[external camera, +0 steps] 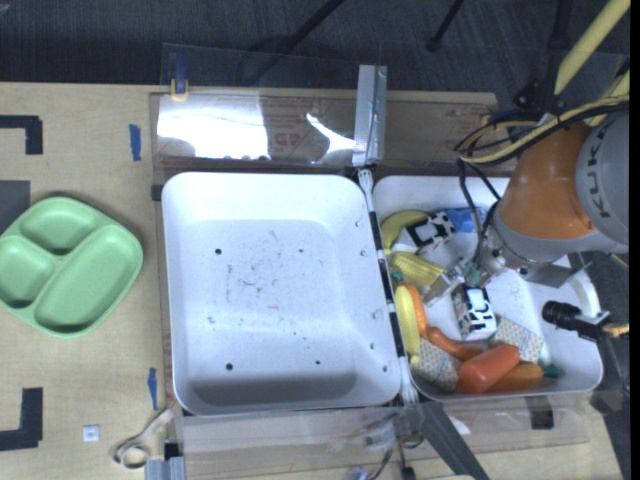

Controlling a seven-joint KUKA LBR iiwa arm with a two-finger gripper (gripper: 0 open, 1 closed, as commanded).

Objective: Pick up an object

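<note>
The grey arm (545, 193), with its orange band, is reaching in from the right and bending down over the right bin (580, 368). The gripper (470, 286) is sitting low among the clutter in that bin, near its middle, but the view is too crowded to tell how it is set or whether it is gripping anything. Just beside it a small black-and-white block (478, 313) is lying, and another black-and-white piece (432, 230) is resting toward the bin's far side on a yellow banana (398, 226). Along the bin's left wall more yellow toy food (408, 313) is lying, and an orange carrot-like piece (490, 366) is lying near the front wall. The objects are packing the left and front parts of this bin, touching one another. The left bin (270, 278), touching the right bin's left wall, is showing bare white floor. Well to the left of the right bin, beyond the left bin, a green divided plate (68, 265) is sitting on the wooden bench (80, 118).
</note>
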